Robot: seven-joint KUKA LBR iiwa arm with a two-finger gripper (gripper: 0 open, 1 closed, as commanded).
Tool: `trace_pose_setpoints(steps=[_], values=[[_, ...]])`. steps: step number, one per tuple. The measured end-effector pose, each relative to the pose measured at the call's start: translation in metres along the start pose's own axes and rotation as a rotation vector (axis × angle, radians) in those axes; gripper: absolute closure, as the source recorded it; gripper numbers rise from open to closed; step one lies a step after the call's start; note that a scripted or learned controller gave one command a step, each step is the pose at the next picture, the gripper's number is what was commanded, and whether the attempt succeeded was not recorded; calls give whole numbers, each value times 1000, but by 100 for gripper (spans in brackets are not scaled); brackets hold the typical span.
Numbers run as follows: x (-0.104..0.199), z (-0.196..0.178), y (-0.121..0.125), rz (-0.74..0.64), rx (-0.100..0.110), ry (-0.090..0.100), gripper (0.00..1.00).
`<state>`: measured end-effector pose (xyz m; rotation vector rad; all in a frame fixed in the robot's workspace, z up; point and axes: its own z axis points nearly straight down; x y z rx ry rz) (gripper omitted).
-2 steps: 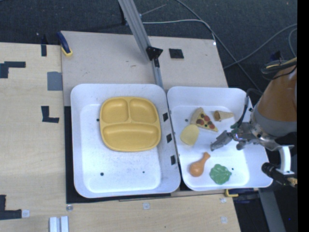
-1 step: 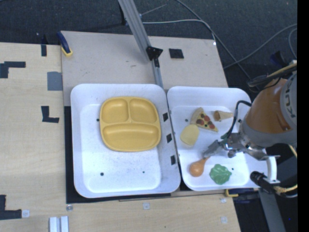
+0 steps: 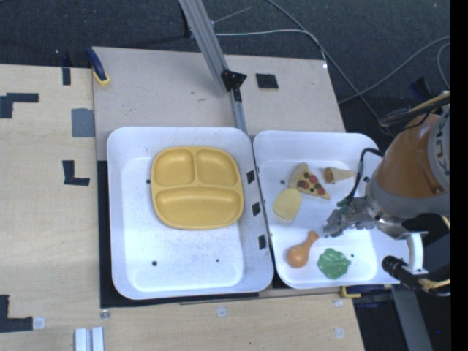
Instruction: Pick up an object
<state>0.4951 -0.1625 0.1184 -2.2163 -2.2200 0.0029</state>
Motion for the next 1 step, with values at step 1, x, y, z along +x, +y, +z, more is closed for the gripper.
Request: trace_pose_setpoints(steps=[1], values=[[3, -45, -7, 0, -6, -2, 100]])
